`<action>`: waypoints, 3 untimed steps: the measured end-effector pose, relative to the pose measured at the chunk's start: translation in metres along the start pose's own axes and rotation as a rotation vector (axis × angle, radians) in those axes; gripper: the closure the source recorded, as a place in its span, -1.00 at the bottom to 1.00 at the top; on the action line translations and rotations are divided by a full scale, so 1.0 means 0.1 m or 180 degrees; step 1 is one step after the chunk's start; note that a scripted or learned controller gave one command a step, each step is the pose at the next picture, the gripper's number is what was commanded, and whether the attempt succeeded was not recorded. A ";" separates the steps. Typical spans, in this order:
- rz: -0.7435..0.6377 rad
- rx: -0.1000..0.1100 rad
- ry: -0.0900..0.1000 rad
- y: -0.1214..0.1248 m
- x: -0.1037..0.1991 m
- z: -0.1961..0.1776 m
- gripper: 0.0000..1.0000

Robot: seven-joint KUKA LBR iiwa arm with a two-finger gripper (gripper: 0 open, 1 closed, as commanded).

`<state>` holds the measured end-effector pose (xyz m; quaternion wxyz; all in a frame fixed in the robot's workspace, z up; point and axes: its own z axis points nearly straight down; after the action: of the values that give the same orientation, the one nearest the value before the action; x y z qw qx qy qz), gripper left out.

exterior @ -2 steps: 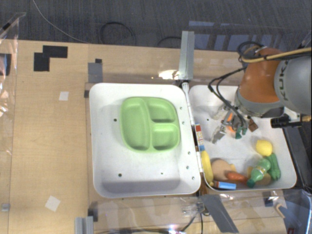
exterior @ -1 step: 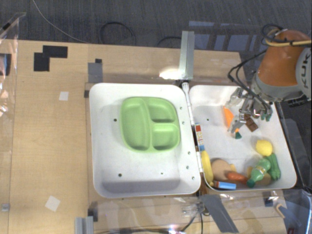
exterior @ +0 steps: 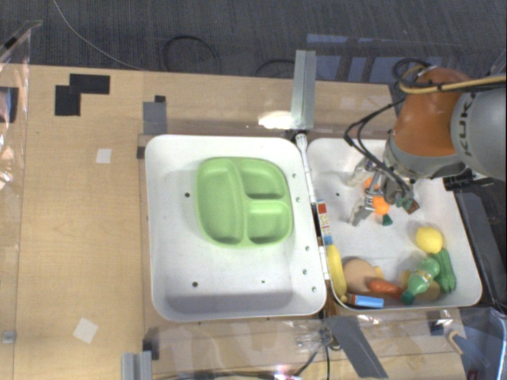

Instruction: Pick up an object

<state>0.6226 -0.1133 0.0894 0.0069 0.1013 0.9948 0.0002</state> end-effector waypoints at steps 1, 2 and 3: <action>0.0095 0.0000 0.0001 0.09 0.18 0.00 -1.00; -0.0497 0.0005 0.0001 -0.30 0.06 -0.56 -1.00; -0.0354 0.0000 -0.0005 -0.09 0.01 -0.01 -1.00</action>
<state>0.6200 -0.1215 0.0900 0.0078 0.0458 0.9989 -0.0003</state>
